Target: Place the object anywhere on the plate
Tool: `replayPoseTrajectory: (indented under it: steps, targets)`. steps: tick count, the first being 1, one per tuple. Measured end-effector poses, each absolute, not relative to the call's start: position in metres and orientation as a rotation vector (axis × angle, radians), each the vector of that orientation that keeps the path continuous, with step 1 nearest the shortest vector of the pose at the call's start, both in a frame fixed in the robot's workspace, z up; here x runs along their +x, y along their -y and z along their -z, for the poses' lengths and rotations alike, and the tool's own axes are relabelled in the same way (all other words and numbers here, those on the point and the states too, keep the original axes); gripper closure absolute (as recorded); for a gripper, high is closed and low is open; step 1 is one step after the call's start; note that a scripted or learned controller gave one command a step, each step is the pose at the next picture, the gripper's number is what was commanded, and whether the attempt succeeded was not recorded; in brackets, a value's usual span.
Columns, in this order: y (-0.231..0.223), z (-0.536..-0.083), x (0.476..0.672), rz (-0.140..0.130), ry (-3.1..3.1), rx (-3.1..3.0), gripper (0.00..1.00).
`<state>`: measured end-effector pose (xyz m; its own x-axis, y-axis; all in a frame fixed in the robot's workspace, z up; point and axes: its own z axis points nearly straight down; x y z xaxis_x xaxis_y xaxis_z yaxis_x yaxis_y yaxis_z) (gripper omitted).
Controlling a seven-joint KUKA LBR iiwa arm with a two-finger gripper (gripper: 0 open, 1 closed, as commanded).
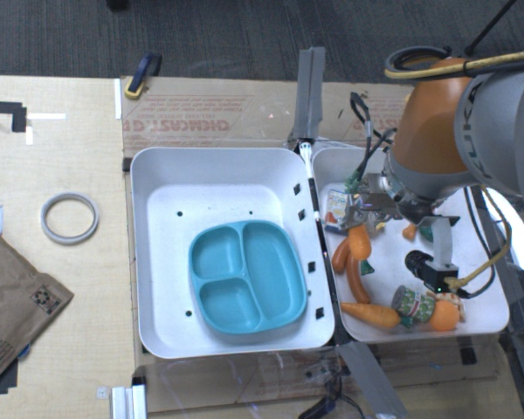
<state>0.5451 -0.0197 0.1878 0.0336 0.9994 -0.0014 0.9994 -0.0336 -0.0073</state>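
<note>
Gripper [364,206] is low in the right bin [493,308], tips right at the top end of an orange carrot-like toy [353,248]; can't tell whether it's clenched on it or not (wrist hardware blocks the tips). That toy's long axis runs approx 12-to-6, trailing down from the gripper toward 6 o'clock. The teal divided plate [247,276] sits in the left bin [157,234], at approx 8 o'clock from the gripper, across the wall between bins.
</note>
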Motion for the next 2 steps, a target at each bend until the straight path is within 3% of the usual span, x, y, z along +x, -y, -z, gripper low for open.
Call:
replayPoseTrajectory:
  steps: [1, 2]
  targets:
    - [-0.0899, -0.1980, 0.5589, -0.010, 2.300, -2.135, 1.00]
    - [-0.0897, -0.1980, 0.5589, -0.010, 2.301, -2.135, 0.00]
